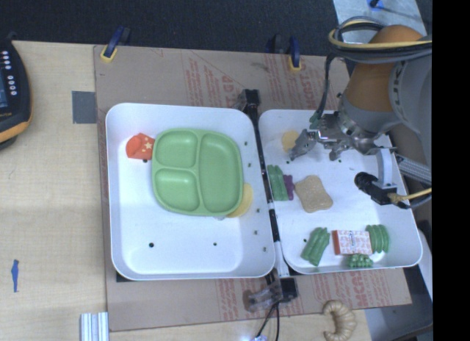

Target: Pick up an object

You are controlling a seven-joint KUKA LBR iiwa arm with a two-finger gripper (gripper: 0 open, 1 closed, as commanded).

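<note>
Yellow shows just beside your gripper [317, 143]: a small yellow piece [291, 140] at the right bin's [411, 255] upper-left. Whether the gripper is clenched, you cannot tell. Descend off-centre and you risk nudging it away.

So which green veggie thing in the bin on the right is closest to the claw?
The long green piece lying against that bin's left wall, beside the tan bread slice. It lies just below the claw; the other green ones sit along the bin's bottom edge.

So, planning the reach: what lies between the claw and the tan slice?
In the camera view, bare white bin floor separates the claw from the tan slice.
</note>
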